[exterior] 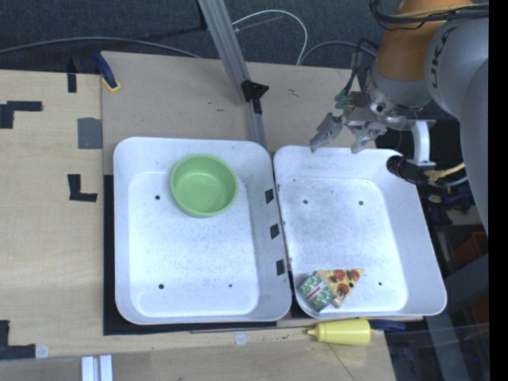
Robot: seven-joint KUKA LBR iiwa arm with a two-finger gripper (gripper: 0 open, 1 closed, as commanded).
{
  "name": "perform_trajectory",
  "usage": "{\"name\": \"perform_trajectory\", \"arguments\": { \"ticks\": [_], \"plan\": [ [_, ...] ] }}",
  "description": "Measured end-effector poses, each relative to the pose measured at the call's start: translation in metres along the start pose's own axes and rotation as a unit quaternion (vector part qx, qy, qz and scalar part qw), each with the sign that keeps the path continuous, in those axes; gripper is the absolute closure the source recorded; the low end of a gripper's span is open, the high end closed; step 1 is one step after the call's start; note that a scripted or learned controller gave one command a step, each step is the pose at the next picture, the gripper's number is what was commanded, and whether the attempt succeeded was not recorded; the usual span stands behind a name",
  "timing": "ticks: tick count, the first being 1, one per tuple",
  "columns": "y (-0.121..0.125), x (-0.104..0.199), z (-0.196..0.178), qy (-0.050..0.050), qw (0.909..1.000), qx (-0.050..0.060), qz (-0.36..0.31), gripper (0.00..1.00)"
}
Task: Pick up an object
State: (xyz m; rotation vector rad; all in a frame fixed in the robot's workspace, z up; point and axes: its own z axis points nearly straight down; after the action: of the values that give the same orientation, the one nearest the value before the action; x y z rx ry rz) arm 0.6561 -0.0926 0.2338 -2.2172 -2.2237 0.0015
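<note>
So the gripper [343, 138] is hanging over the far edge of the right bin [413, 236], fingers spread wide with nothing between them. Candidates for a pick: a green bowl [204, 184] sits in the far half of the left bin [127, 236], a small colourful packet [327, 285] lies in the near left corner of the right bin, and a yellow bottle [343, 332] lies on its side on the surface just past that bin's near rim.

My guess is the bowl is light, stiff plastic and a bit slippery, so pinching its rim with one finger inside and one outside looks like the way to go. The packet looks flat and soft, probably crinkly, and it's tucked against the bin wall, so getting the fingers around it would be awkward. Both are well apart from the gripper right now.
</note>
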Motion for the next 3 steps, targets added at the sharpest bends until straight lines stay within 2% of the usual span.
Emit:
{"name": "perform_trajectory", "arguments": {
  "ticks": [1,2,3],
  "plan": [
    [0.0,0.0,0.0,0.0,1.0,0.0,0.0,0.0],
    [-0.006,-0.001,0.045,-0.001,1.0,0.002,0.001,0.0],
    [-0.009,-0.007,0.108,-0.001,1.0,0.003,0.001,0.0]
  ]
}}
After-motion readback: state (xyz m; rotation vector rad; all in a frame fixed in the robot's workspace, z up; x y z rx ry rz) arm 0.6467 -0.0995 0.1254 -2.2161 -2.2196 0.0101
